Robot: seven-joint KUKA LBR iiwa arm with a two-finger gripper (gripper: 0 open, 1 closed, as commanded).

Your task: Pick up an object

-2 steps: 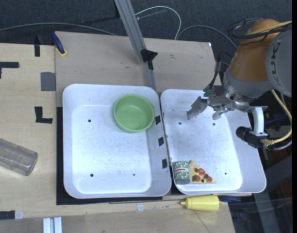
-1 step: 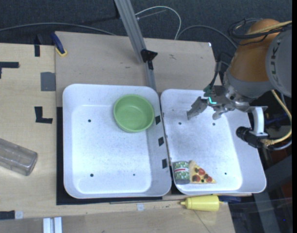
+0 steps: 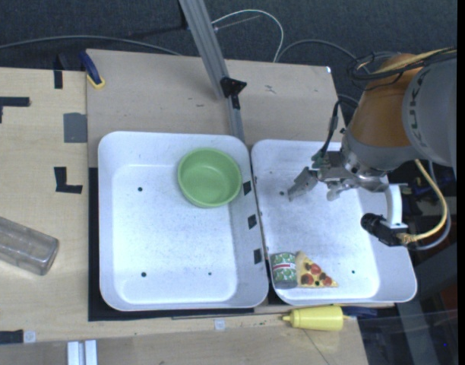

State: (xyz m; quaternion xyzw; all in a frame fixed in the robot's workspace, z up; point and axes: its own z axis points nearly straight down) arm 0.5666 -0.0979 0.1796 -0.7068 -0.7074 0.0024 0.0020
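Note:
A green bowl (image 3: 210, 177) sits upright in the left bin (image 3: 126, 226), near its back right corner. A small packet with a pizza-slice picture (image 3: 302, 271) lies in the right bin (image 3: 324, 226), by its front left corner. My gripper (image 3: 317, 186) hangs over the back of the right bin, its two grey fingers (image 3: 299, 183) spread apart with nothing between them. It is well behind the packet and to the right of the bowl.
A yellow bottle (image 3: 317, 318) lies on the bench just in front of the right bin. A clear plastic cup (image 3: 18, 243) lies on its side at the far left. A grey pole (image 3: 210, 44) slants up behind the bins.

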